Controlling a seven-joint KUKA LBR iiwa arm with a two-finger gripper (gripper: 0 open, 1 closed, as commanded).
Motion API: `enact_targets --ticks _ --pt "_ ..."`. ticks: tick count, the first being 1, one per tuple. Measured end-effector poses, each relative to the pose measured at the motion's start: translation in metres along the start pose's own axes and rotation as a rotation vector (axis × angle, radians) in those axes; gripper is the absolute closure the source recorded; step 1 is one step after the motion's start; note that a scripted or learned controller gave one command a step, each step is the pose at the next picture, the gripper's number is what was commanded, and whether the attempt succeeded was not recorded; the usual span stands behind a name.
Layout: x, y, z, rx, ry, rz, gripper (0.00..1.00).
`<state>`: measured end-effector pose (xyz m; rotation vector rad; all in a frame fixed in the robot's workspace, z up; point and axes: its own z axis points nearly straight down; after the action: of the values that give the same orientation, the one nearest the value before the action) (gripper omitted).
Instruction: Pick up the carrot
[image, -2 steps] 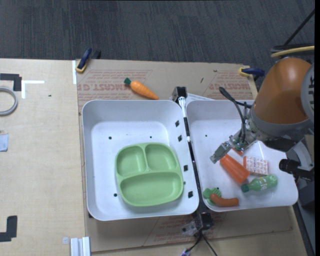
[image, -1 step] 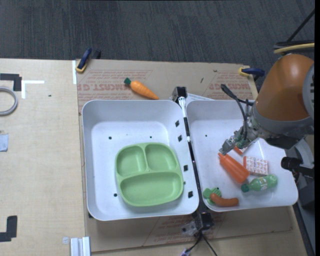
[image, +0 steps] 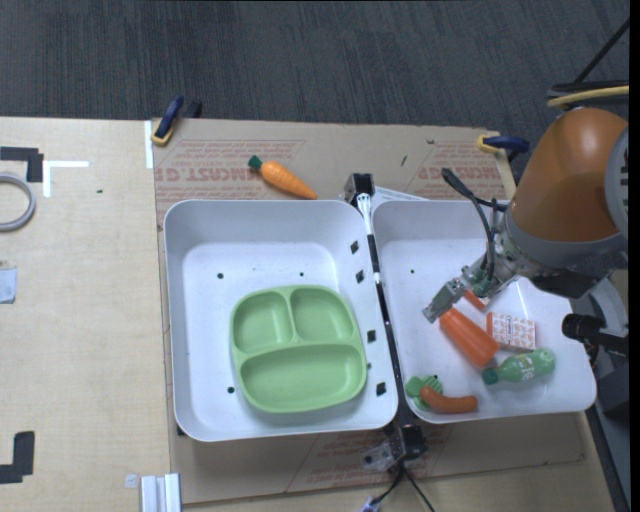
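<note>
The claw (image: 455, 297) is hanging low inside the right bin (image: 420, 235), just above and left of an orange cylinder (image: 469, 336), and nothing is sitting between its fingers; whether they are spread or pressed together I cannot tell from this slant. Two things here are looking like carrots. One carrot (image: 283, 177) is lying on the cardboard behind the left bin (image: 190, 300), well apart from the arm. The other, a carrot with a green top (image: 440, 398), is resting at the near edge of the right bin, close to a green bottle (image: 520, 367) and a small patterned box (image: 512, 329). A green divided plate (image: 298, 348) is sitting in the left bin. Judging by this, the pick is not yet made: the claw is reaching near the orange pieces, but grasping and lifting are both still waiting to be done.
</note>
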<state>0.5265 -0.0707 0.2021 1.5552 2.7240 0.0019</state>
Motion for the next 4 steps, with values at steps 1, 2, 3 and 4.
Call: enact_targets --ticks 1,2,3,4 --pt "0.042 0.003 -0.007 0.004 0.004 -0.014 0.00" --pt "0.012 0.063 -0.074 0.002 0.002 -0.246 0.00" --pt "0.067 0.024 -0.079 0.003 0.003 -0.258 0.00" --pt "0.067 0.024 -0.080 0.003 0.003 -0.257 0.00"
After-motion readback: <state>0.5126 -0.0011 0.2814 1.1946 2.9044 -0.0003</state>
